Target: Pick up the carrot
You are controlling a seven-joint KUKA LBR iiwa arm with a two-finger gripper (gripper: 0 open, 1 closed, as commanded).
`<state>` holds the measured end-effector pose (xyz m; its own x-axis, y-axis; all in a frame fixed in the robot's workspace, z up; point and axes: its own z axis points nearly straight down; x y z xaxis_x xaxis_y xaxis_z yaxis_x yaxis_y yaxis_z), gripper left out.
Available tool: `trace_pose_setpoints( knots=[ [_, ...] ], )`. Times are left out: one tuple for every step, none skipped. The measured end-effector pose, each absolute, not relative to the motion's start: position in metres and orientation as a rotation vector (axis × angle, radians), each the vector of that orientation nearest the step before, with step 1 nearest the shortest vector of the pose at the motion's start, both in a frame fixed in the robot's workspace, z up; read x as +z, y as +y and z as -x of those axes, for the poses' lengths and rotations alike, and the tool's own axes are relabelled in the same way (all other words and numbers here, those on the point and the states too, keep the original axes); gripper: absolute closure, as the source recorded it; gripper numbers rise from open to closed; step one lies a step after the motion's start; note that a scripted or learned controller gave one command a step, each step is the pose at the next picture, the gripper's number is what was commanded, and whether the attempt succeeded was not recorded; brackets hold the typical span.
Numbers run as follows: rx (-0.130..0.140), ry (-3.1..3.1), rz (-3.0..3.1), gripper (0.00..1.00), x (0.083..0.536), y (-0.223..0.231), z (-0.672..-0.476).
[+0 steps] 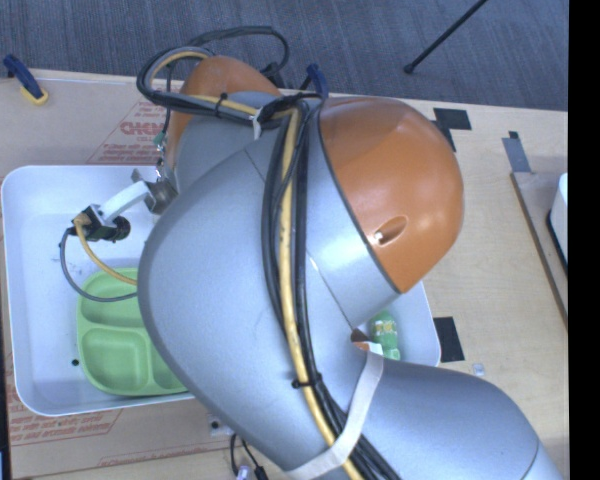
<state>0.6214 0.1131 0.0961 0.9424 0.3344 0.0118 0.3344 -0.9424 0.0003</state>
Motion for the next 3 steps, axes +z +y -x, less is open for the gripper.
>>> trace_pose_setpoints(
  knots=[
    [0.016,-0.558,3.082,1.0,0.102,0.116,-0.618],
    [0.04,-0.584,3.072,1.0,0.109,0.119,-0.616],
    [0.027,-1.279,2.858,1.0,0.095,0.098,-0.595]
  ],
)
